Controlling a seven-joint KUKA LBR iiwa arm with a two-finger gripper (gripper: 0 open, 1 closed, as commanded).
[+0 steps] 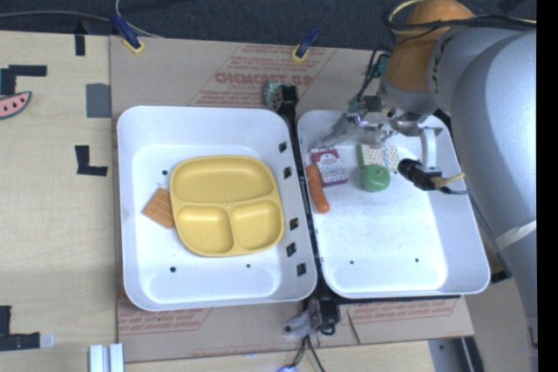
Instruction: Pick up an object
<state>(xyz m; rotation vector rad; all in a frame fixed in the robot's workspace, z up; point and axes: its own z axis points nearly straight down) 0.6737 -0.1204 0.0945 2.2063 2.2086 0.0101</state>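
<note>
**Ana:** Yellow catches the eye first: a big three-compartment plate [228, 205] sits in the left bin [139, 187], taking up most of the floor there, with a tan cracker-like square [159, 207] tucked against its left edge, partly under the rim.

**Ben:** And over in the right bin [410, 261], the action. The grey arm [488, 118] sweeps in from the right, orange band [427, 43] showing at the far side, and the gripper [377, 125] is down over the far part of that bin.

**Ana:** What are the fingers doing, can you call it?

**Ben:** I can't. The wrist hardware and cabling crowd that spot, so whether the claw is wide, narrow or holding anything, I cannot tell.

**Ana:** Fair. Objects, then. Just near of the gripper there's a green round piece [376, 179], and touching its far side a small pale speckled block [373, 156].

**Ben:** Left of those, a little red-and-white packet [328, 166], lying flat. And hard by the left wall of that bin, an orange carrot-like stick [317, 189], running near to far.

**Ana:** All four clustered in the far-left part of the right bin, resting on the white floor as far as I can see.

**Ben:** Both bins sit side by side on a brown cardboard sheet [200, 74], clipped at the far edge by two blue-and-yellow clamps [129, 37].
</note>
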